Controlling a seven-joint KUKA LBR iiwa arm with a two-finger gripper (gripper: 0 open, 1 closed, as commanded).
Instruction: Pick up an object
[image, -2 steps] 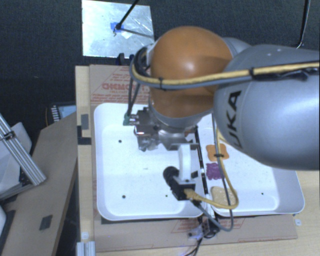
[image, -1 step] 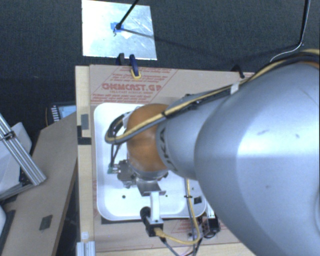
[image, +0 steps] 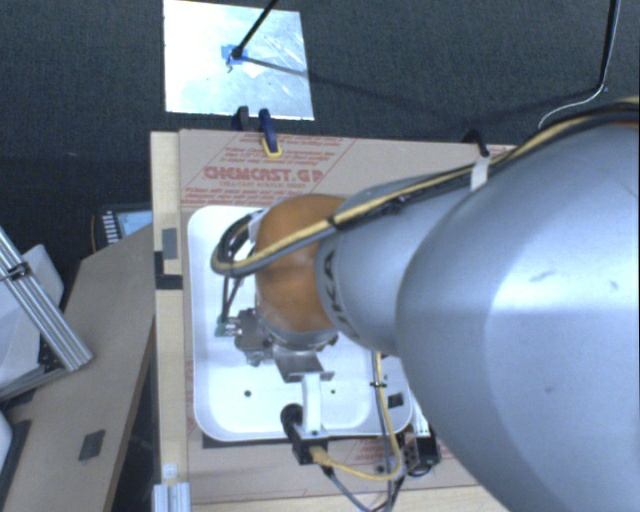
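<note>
My grey arm with its orange band (image: 290, 265) reaches in from the right and hangs over the white bin (image: 215, 400). The gripper (image: 262, 342) points down into the middle of that bin, and its metal mount and the wrist hide its tip. I make out no loose object on the visible bin floor, only two small dark dots (image: 248, 392). Whatever lies under the wrist is hidden.
The bin rests on a brown board with red lettering (image: 262, 172), held by a yellow clamp (image: 270, 140) at the back. A yellow cable (image: 350, 468) loops below the wrist. A metal rail (image: 40, 310) leans at the far left, off the bench.
</note>
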